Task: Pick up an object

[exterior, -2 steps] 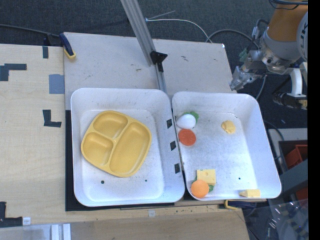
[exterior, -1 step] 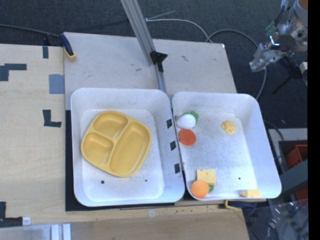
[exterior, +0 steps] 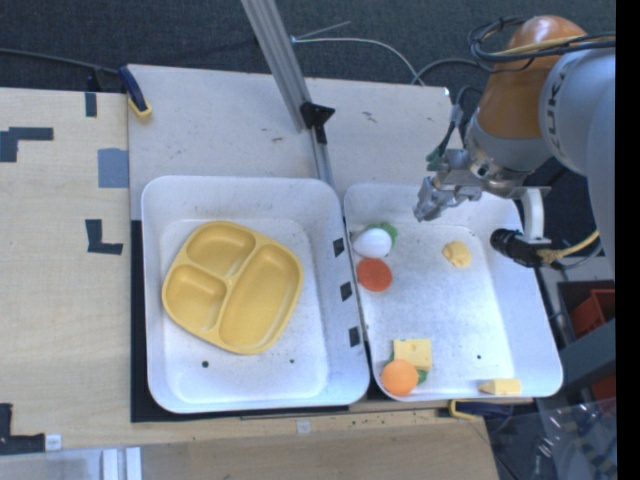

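A grey robot arm's two-finger gripper (exterior: pixel 432 208) hangs over the far edge of the right shallow white bin (exterior: pixel 520 308); whether it is open cannot be told. Six loose items lie below it: one white ball (exterior: pixel 373 241), one red disc (exterior: pixel 374 275), one orange ball (exterior: pixel 400 378), three yellow pieces. One yellow divided plastic tray (exterior: pixel 232 285) fills the left white bin (exterior: pixel 170 368).

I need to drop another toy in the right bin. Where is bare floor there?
The right bin is bare in the middle, between the small yellow piece and the yellow block. Crowded: the left wall, by the white ball and red disc.
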You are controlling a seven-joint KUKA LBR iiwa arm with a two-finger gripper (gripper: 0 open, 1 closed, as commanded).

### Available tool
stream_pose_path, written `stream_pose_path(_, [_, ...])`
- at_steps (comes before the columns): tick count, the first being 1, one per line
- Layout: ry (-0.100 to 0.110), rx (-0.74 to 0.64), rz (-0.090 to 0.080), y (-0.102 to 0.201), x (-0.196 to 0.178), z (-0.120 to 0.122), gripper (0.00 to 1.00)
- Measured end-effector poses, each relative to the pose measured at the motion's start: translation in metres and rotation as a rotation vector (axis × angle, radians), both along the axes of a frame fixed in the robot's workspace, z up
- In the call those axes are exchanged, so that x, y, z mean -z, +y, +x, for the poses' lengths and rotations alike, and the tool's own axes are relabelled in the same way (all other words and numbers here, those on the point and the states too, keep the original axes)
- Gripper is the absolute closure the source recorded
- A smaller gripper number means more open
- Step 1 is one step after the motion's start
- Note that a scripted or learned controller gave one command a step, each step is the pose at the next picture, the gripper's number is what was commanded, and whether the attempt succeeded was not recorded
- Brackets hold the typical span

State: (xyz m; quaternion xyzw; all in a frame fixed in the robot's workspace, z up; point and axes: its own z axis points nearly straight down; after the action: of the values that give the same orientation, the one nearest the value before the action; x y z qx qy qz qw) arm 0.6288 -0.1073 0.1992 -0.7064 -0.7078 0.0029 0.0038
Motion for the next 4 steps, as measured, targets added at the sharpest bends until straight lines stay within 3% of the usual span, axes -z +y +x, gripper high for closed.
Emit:
stream_pose_path(1, [-0.004,-0.003,0.001,0.059,0.012,-0.037,1.0])
stream_pose_path(2, [-0.011,-0.006,0.001,0.125,0.011,0.023,1.0])
stream_pose_path(3, [-0.006,0.0,-0.001,0.142,0.011,0.005,1.0])
stream_pose_path(4, [-0.002,0.004,-0.002,0.137,0.011,-0.075,1.0])
